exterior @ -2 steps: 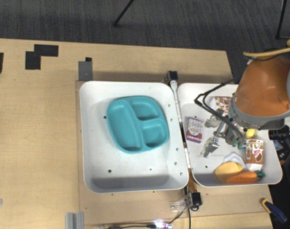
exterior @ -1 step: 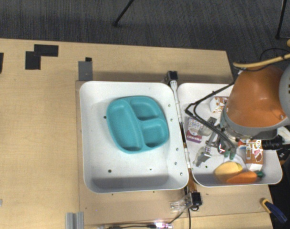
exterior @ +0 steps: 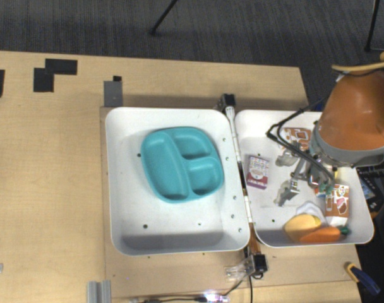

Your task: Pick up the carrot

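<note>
- The jaws of the grey two-finger gripper (exterior: 288, 191) hang over the right-hand shallow white bin (exterior: 263, 134), parted a little with nothing between them.
- The small orange toy carrot with a green stub end (exterior: 322, 235) lies below and to the right of the jaws, near but apart from them, against the bin's front wall.
- A rounded yellow toy fruit (exterior: 302, 223) sits between the jaws and the carrot, touching the carrot's upper left flank.
- The carrot's long axis runs roughly parallel to that front wall, green end pointing away from the jaws to the right, narrower orange end toward the left.
- It looks light, stiff and smooth, likely a slippery plastic; a hold across its thicker middle, fingers closing over the short axis, seems safest.
- The fruit and wall crowd both flanks, so finger room looks tight.
</note>
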Controlling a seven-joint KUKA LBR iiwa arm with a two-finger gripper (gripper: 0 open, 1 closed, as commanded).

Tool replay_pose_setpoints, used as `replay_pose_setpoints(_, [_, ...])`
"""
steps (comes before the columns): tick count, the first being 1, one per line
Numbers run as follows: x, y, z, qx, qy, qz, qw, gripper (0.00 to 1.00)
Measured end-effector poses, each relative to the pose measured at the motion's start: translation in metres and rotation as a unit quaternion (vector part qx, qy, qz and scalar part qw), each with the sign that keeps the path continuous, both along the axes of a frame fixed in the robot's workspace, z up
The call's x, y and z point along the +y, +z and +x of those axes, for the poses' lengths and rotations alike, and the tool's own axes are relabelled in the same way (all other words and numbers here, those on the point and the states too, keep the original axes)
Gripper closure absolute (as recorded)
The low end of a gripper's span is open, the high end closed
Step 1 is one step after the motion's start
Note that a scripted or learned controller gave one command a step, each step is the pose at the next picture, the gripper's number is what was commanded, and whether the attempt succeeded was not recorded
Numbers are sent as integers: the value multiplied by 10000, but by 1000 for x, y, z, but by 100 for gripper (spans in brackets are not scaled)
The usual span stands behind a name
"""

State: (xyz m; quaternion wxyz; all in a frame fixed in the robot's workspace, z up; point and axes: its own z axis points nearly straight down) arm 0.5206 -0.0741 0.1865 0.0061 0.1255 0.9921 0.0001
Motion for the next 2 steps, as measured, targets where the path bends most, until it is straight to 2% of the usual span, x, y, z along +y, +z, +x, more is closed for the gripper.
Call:
replay_pose_setpoints(1, [-17, -52, -32, 33, 2369, -10, 9715, 0])
replay_pose_setpoints(2, [-53, -98, 5, -7, 3606, -37, 9327, 0])
